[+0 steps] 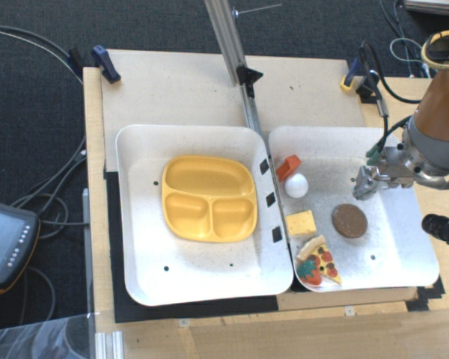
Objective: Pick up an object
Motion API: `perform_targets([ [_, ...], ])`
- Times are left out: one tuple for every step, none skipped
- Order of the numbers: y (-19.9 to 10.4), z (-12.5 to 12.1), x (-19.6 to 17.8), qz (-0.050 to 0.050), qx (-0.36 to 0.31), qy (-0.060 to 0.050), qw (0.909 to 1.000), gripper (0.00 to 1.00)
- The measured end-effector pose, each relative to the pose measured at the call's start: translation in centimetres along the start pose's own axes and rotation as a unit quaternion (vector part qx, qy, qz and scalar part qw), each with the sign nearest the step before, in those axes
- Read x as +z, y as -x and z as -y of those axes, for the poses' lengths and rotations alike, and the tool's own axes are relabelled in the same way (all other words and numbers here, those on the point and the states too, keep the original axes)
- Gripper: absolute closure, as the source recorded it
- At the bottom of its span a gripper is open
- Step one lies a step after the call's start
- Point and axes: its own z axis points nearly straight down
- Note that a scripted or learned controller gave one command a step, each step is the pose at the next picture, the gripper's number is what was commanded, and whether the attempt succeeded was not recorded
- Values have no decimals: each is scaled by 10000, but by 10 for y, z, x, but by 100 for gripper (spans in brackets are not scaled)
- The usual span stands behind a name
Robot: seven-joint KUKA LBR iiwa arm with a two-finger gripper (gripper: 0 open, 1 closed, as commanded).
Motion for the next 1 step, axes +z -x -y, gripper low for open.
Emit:
perform_targets([
  [-52,-11,9,-18,-23,-29,10000,100],
])
